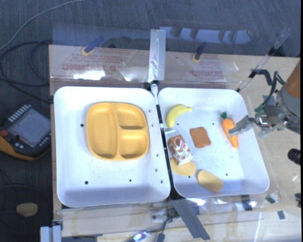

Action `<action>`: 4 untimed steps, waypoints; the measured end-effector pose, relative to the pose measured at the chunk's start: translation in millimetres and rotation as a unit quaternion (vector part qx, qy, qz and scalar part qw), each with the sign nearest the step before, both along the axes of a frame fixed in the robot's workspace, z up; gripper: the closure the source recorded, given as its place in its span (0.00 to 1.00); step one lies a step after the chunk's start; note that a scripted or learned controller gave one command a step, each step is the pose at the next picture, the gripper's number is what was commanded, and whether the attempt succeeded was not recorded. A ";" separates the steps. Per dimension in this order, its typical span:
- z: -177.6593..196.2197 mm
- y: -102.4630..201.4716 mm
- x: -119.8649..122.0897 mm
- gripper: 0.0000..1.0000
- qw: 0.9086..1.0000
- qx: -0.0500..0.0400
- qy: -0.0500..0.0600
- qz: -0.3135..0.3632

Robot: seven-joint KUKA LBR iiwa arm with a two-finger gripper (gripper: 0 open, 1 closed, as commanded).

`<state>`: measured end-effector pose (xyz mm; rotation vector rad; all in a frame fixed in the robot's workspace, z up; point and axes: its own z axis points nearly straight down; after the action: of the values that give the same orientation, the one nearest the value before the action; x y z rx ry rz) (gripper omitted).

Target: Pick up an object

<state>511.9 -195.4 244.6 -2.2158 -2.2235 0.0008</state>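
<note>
Two shallow white bins sit side by side on the bench. The left bin holds a yellow sectioned plate, a smooth moulded plastic piece with three recessed compartments, lying flat near the bin's centre. The right bin holds the candidate objects, scattered loosely and mostly apart, an arrangement that leaves room for fingers to close around any one of them.

A yellow banana, curved and glossy, lies at the far left of this bin. Just nearer is a small printed packet in red, white and brown, resting partly on a flat tan disc. A brown rounded square, like a slice of toast, lies near the middle. A second tan oval piece lies at the near side. An orange carrot, tapered with a green top, lies along the right side.

The gripper reaches in from the right, its grey metal finger directly above or touching the carrot. Whether the fingers are spread or closed cannot be told from this angle, and nothing is seen clamped between them. Judged from this position, the carrot is probably the intended target, and it rests on the bin floor, not yet lifted.
</note>
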 end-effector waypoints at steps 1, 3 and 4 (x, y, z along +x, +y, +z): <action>-56.7 -28.4 51.7 0.00 0.999 -0.002 0.000 0.048; -144.9 33.1 94.4 0.00 1.000 -0.001 0.000 0.012; -152.0 4.7 136.8 0.00 0.998 0.008 -0.006 0.055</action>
<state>648.7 -190.7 92.5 -2.0876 -2.3411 -0.0298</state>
